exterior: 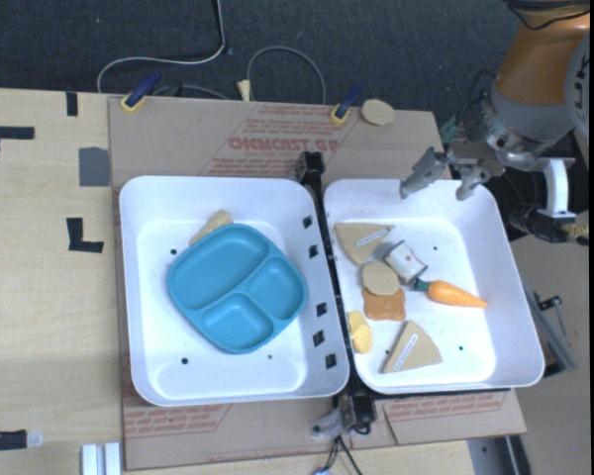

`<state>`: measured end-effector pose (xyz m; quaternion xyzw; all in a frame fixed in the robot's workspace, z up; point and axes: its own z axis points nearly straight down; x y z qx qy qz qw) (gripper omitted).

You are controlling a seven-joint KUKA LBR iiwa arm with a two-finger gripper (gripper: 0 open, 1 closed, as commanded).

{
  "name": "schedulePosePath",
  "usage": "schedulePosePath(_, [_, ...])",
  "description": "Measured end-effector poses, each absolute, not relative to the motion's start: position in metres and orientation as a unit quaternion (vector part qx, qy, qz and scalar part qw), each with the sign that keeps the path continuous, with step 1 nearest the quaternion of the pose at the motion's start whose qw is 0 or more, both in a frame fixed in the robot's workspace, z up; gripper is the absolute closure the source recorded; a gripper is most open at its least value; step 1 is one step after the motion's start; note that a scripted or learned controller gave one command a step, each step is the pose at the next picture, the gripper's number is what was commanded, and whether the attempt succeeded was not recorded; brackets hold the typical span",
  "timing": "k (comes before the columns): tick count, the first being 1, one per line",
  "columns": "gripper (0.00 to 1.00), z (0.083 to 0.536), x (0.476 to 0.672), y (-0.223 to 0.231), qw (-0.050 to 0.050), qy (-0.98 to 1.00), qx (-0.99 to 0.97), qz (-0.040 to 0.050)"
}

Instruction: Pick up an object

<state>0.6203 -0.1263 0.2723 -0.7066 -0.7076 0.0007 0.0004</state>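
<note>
Closest to the lens, the two shallow white bins [139, 265] are seen, left one holding a blue divided plastic tray [236, 287]. Food pieces are piled in the right one: tan wedges, an orange toy carrot [453, 294] at 3 o'clock. Nothing's been picked yet; the grey two-finger gripper [443, 176] is parked at 12 o'clock, fingers spread, nothing gripped.

Arm [540, 62] at 2 o'clock: rounded orange-amber shell over a grey metal wrist block. Thin black cable loops over its top. Gripper [445, 179]: two slim grey fingers [419, 178], paler at the tips. White bracket piece low beside the wrist.
</note>
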Motion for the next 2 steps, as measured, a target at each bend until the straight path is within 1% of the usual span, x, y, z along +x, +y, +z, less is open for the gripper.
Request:
schedulePosePath(1, [0.00,0.095,0.574,-0.123,0.007,-0.707,-0.707,0.0045])
schedulePosePath(2, [0.00,0.085,0.627,-0.104,-0.001,-0.708,-0.706,-0.0001])
